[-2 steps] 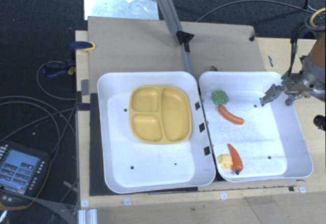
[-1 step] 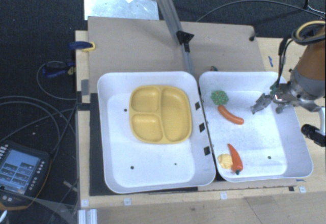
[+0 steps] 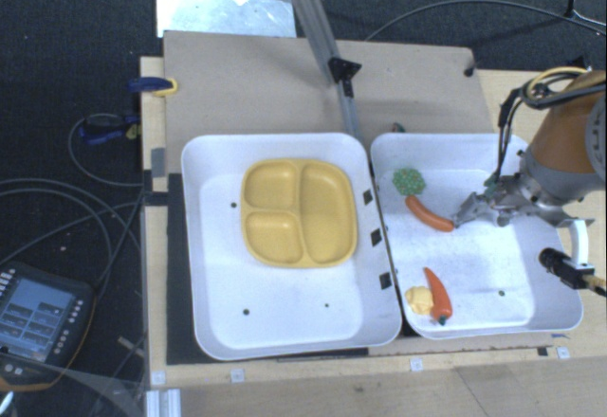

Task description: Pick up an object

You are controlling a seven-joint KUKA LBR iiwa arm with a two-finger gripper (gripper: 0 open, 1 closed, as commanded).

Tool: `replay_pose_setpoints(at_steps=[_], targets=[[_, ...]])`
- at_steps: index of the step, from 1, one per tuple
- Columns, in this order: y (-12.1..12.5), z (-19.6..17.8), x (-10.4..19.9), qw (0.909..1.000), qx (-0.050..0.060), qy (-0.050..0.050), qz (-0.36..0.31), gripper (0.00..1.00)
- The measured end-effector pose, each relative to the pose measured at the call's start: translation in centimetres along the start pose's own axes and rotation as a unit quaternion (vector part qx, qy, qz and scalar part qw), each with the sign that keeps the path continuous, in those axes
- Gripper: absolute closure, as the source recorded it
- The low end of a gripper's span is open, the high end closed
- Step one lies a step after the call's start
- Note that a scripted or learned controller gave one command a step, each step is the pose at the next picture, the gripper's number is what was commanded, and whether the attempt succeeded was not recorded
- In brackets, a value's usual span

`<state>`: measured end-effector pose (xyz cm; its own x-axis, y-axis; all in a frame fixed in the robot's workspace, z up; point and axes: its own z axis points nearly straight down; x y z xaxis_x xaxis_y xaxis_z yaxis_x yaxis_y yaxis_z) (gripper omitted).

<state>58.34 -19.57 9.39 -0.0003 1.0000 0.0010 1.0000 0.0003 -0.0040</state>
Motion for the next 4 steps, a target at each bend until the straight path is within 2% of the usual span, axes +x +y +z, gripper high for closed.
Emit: replay_pose_setpoints(at_steps=[1,2,3,4], targets=[[0.2,-1.5,-0.1,1.0000,-0.004,-0.001,0.000,1.00],[0.2,-5.9,0.1,1.0000,-0.005,-0.001,-0.002,1.00],[0.0,-12.3,-0.1,1.0000,-0.006,-0.002,-0.002,1.00],[0.1,-15.4,-0.1,1.0000,-0.005,-0.001,-0.003,1.00]])
